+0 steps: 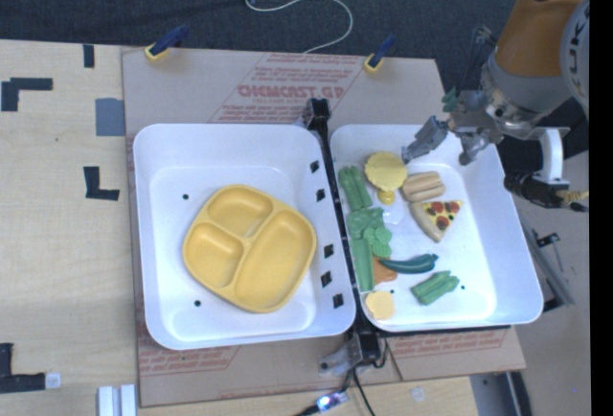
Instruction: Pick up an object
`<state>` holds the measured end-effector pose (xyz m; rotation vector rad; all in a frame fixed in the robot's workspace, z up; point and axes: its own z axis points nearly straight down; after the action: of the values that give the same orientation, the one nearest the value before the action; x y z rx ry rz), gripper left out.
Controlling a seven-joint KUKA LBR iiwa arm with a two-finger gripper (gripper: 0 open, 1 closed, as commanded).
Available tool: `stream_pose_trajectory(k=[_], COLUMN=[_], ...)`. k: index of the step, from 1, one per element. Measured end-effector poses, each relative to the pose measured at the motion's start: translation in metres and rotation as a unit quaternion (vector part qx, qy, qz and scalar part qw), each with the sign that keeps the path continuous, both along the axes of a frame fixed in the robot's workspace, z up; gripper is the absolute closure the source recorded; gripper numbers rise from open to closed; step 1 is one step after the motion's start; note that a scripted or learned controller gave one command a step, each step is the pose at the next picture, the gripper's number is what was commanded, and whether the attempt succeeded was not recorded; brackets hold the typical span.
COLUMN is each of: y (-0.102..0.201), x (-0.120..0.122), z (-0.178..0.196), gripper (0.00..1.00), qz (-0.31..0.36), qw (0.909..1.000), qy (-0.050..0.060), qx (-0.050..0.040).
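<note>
1. I count two white bins, the left bin (pixel 153 213) and the right bin (pixel 498 242).
2. One yellow divided plate (pixel 250 246) lies in the left bin.
3. About nine toy foods lie in the right bin, including one pizza slice (pixel 439 217) and one hot dog (pixel 422 185).

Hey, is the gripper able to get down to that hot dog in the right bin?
Probably yes: the gripper hangs open just above the hot dog, with nothing lying over it, though the pizza slice sits close beside.

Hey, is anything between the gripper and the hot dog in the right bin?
Nothing visible. The gripper, jaws open, hangs over the right bin up and right of the hot dog, with bare bin floor between.
</note>
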<state>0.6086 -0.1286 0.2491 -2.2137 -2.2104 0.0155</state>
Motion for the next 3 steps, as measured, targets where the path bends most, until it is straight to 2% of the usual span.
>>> stream_pose_trajectory(k=[1,3], y=[0.0,0.011], x=[0.002,0.003], z=[0.007,-0.085], gripper=[0.0,0.0], qz=[0.002,0.001], qw=[1.0,1.0], qy=[-0.006,-0.004], qx=[-0.0009,-0.001])
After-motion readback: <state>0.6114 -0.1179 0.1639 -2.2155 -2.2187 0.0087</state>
